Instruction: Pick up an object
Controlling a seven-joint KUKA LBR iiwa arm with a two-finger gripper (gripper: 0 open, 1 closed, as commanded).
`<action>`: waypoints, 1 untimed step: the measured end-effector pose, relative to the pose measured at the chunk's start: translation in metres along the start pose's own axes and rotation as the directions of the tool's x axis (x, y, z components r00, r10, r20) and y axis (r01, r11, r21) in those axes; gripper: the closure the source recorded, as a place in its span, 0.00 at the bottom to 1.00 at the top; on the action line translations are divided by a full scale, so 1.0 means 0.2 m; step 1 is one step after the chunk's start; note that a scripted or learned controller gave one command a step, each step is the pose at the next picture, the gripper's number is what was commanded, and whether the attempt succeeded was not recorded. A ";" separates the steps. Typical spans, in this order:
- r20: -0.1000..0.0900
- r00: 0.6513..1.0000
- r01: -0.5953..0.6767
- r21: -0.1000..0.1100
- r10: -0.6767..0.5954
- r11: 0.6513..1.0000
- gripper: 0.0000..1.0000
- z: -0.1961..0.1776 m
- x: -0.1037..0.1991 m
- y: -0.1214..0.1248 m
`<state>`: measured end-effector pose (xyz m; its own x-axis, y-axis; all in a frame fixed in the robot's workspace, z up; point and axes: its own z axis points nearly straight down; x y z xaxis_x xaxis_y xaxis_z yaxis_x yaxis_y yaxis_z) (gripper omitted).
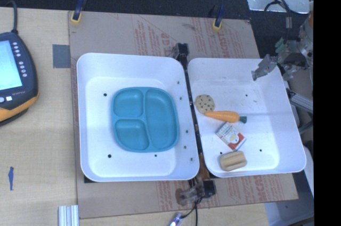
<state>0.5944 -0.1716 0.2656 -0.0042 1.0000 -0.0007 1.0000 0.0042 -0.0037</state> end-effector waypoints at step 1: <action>0.000 1.000 0.000 0.002 0.000 1.000 0.00 0.54 0.19 -0.20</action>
<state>0.5548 -0.1347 0.1567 -0.0041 1.0000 -0.0004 1.0000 0.0041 -0.0057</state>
